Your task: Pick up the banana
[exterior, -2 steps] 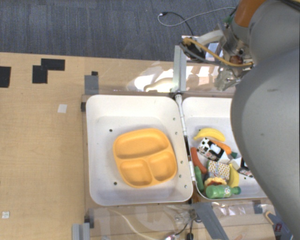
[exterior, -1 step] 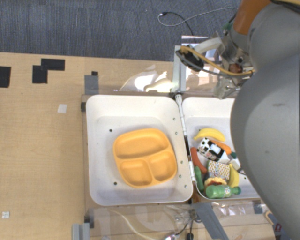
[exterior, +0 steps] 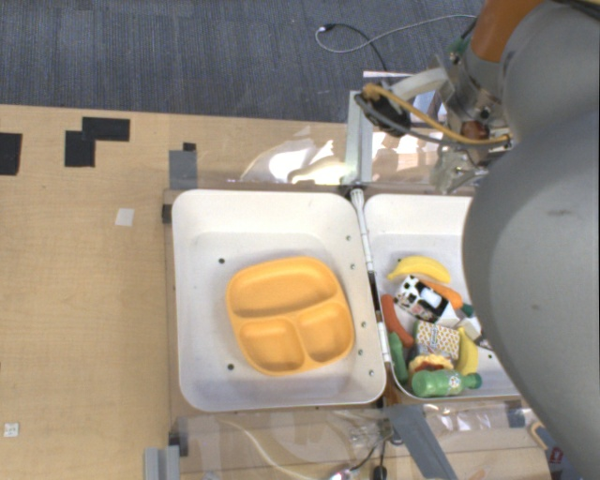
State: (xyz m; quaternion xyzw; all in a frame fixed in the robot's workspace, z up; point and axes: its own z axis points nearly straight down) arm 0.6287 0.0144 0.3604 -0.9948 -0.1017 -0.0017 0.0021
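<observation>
A yellow banana (exterior: 422, 270) lies in the right bin (exterior: 412, 220), at the top of a pile of toy food. A second long yellow piece (exterior: 468, 352) rests at the pile's right side. My grey arm (exterior: 534, 234) with its orange band (exterior: 495, 23) looms over the right bin and covers its right part. The wrist end sits near the far edge of the bins.
An orange divided plate (exterior: 289, 313) lies in the left bin (exterior: 202, 281). The pile also holds a black-and-white cow toy (exterior: 419, 298), a green bottle (exterior: 441, 382), a red piece (exterior: 391, 317) and a patterned box (exterior: 437, 336). Cables (exterior: 412, 117) hang by the wrist.
</observation>
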